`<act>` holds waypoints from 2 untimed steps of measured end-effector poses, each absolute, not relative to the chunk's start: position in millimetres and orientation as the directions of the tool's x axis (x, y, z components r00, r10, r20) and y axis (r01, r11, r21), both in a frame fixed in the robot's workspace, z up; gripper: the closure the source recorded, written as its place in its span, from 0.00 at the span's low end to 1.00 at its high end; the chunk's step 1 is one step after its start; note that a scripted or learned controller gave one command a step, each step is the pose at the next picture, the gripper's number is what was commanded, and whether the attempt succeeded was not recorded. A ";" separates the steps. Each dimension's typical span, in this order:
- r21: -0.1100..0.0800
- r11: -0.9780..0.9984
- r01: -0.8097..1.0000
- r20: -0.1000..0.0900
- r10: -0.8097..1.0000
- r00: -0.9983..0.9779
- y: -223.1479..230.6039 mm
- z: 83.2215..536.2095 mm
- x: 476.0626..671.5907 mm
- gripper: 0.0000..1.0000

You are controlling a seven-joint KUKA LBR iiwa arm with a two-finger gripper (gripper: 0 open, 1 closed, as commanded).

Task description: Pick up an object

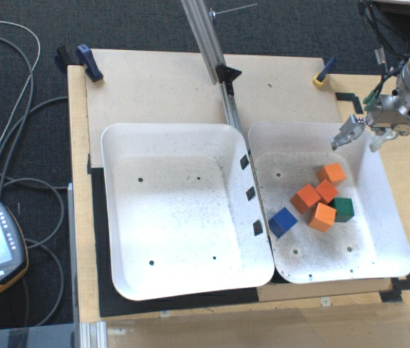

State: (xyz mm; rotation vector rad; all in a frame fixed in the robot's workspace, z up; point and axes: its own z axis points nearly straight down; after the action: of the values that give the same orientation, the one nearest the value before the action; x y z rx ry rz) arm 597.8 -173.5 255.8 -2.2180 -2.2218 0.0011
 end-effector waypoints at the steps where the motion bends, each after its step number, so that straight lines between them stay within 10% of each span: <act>1: -0.009 0.000 1.000 0.002 1.000 0.000 -188.1 95.0 613.9 0.00; 2: 0.001 0.000 1.000 0.001 1.000 0.000 -188.1 111.1 616.7 1.00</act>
State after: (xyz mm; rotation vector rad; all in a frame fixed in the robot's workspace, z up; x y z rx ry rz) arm 616.7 -188.1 111.1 -2.2207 -2.2217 -0.0024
